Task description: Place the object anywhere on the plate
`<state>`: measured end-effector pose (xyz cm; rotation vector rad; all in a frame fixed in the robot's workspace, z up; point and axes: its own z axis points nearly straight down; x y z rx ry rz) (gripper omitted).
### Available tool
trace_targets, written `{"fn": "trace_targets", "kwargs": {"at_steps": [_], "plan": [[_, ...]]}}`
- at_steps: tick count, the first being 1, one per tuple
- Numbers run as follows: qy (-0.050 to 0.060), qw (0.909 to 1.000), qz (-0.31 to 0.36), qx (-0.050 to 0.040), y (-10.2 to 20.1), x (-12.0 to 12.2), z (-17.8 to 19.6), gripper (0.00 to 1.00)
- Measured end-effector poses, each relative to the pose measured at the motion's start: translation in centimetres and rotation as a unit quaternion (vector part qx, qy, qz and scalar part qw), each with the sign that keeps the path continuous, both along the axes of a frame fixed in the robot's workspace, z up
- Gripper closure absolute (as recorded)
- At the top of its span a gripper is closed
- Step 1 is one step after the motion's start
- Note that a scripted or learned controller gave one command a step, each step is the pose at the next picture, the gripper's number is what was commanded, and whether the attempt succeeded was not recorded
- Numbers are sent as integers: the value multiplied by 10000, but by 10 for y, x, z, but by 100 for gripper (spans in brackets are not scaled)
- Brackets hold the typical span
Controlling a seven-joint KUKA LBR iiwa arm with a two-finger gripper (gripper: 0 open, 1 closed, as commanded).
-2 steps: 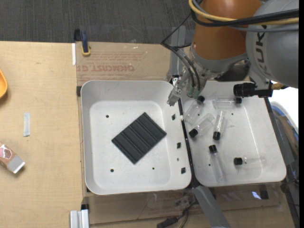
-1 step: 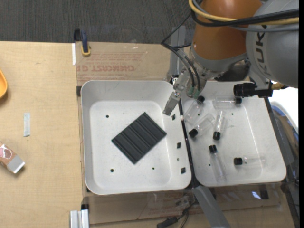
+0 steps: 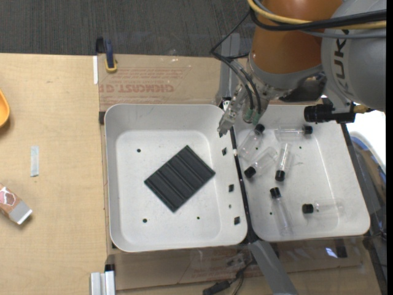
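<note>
Several clear plastic vials (image 3: 281,160) with black caps lie scattered in the right bin (image 3: 344,165), well apart from the dark ribbed plate (image 3: 179,177) that sits flat in the middle of the left bin (image 3: 123,165). The vials look light, stiff and slippery, likely to roll when nudged; a sound grasp would be across the middle of a tube, square to its length. The one near the bin's centre lies with its long axis running roughly up and down the view, cap toward the near side; the others point various ways, two close to the dividing wall. The gripper (image 3: 236,112) hangs over the far corner where the two bins meet, above the nearest vials. Whether its fingers are apart or together I cannot tell, and nothing is visibly between them. The counter (image 3: 49,103) lies to the left.
</note>
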<state>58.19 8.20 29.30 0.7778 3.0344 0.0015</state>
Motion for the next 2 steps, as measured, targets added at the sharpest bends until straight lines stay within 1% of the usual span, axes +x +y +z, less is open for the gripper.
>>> {"fn": "trace_targets", "kwargs": {"at_steps": [1, 2], "plan": [[1, 10000, -1, -1, 0, 0, 0, 0], [-8, 10000, -4, 0, -1, 1, 9, 100]]}}
